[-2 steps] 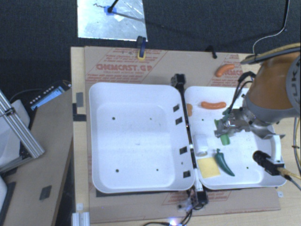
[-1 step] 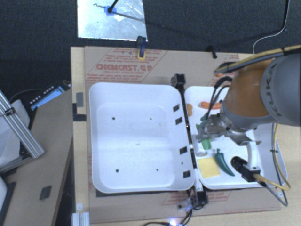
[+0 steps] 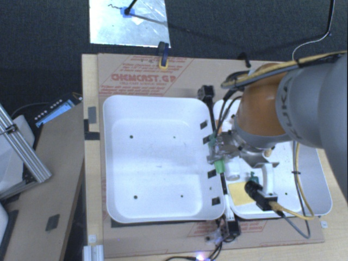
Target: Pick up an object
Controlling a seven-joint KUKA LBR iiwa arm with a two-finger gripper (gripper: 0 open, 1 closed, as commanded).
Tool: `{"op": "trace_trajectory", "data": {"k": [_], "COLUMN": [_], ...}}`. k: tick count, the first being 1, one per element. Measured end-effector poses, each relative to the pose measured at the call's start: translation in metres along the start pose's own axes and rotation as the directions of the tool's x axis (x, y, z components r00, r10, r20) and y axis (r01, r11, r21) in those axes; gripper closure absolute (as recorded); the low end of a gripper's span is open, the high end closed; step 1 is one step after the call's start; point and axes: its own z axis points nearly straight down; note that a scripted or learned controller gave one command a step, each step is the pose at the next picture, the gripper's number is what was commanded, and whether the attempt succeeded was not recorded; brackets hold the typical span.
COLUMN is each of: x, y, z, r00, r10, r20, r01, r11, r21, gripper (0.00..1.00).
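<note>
Hovering: gripper [image 3: 218,157] over right bin [image 3: 321,200] | yellow object [image 3: 241,192] lying flat

One fixed camera hangs above my surface [image 3: 92,145], looking down at a slant from a moderate height. It takes in both white bins side by side, the left bin [image 3: 157,156] whole; my arm [image 3: 304,102] enters from its right.

Grey arm [image 3: 310,102] from the right, wrist bent steeply downward.
</note>
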Motion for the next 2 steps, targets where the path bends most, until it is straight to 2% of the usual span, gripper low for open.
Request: {"op": "trace_trajectory", "data": {"k": [1, 2], "x": [-0.052, 0.078], "y": [0.023, 0.124], "z": [-0.101, -0.069], "r00": [1.0, 1.0], "r10": [0.012, -0.006], "r20": [0.005, -0.002], "r01": [-0.012, 0.006], "r11": [1.0, 1.0], "r21": [-0.013, -0.007], "gripper": [1.0, 1.0]}}
